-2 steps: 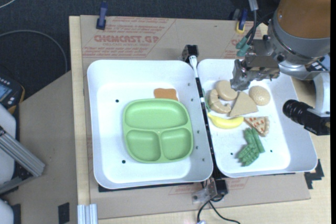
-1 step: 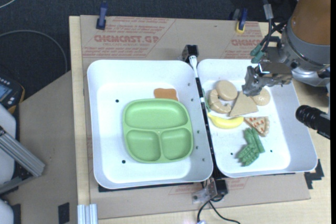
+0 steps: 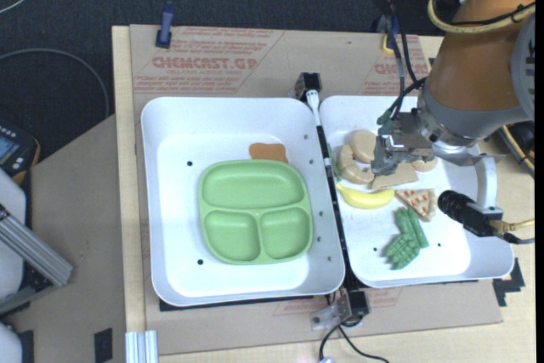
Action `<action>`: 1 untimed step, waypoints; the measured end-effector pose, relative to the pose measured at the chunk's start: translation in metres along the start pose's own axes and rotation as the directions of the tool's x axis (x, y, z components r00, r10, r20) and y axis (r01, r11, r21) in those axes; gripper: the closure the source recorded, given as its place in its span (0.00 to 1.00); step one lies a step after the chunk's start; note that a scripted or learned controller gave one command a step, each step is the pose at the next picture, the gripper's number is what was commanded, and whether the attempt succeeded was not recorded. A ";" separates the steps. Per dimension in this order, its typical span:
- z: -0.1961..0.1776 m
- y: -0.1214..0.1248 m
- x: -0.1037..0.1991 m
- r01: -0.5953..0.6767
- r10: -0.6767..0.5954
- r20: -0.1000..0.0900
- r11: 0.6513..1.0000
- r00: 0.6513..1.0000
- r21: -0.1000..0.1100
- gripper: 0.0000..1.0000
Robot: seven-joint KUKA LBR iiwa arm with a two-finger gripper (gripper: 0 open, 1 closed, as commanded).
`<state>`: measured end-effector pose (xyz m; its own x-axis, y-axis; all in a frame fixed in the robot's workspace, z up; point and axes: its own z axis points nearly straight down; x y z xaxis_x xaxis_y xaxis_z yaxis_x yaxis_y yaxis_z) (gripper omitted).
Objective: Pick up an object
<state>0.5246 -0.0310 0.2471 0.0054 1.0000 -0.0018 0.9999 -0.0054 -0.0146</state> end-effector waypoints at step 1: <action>-0.022 -0.048 0.087 0.015 -0.015 -0.006 1.000 1.000 -0.010 1.00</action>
